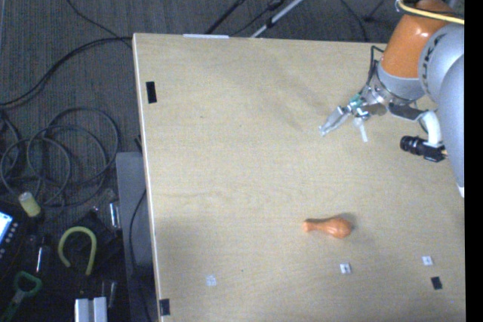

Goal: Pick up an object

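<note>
An orange pear-shaped object [330, 226] lies on the pale wooden bench top [226, 185], toward the lower middle right. My gripper [346, 126] hangs at the right, well above and behind that object, with its two pale fingers spread apart and nothing between them. The grey arm with its orange band [413, 41] reaches in from the right edge.
Small black and white markers [345, 268] dot the bench near its front edge, and a black tab [152, 92] sits at the left rim. Cables, a stand's legs and tools lie on the dark floor left of and behind the bench.
</note>
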Controlling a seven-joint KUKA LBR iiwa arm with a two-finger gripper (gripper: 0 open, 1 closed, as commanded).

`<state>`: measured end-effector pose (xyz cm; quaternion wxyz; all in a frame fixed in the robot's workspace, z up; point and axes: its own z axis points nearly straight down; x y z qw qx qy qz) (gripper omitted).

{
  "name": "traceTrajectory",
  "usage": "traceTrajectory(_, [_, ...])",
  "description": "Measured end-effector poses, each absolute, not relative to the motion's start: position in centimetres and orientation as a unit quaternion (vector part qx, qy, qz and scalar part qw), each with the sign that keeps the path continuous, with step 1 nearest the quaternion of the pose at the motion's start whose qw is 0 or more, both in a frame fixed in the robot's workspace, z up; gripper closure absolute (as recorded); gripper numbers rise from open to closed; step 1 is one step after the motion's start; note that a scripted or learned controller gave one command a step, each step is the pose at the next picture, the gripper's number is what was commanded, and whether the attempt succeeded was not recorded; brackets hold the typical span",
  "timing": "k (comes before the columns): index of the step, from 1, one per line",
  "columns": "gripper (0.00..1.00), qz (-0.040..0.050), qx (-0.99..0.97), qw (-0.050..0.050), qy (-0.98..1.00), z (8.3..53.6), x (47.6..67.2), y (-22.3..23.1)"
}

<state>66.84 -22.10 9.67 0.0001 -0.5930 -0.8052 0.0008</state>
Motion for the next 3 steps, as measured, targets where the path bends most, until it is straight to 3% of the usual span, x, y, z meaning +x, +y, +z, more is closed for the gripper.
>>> traceTrajectory(1, [1.00, 0.0005, -0.593, -0.002, -0.805, 10.7, 66.9, -22.0])
traceTrajectory(2, [1.00, -0.0002, -0.630, 0.000, -0.777, 16.5, 66.9, -17.3])
traceTrajectory(3, [1.00, 0.0006, -0.535, 0.000, -0.845, 16.8, 65.1, -20.5])
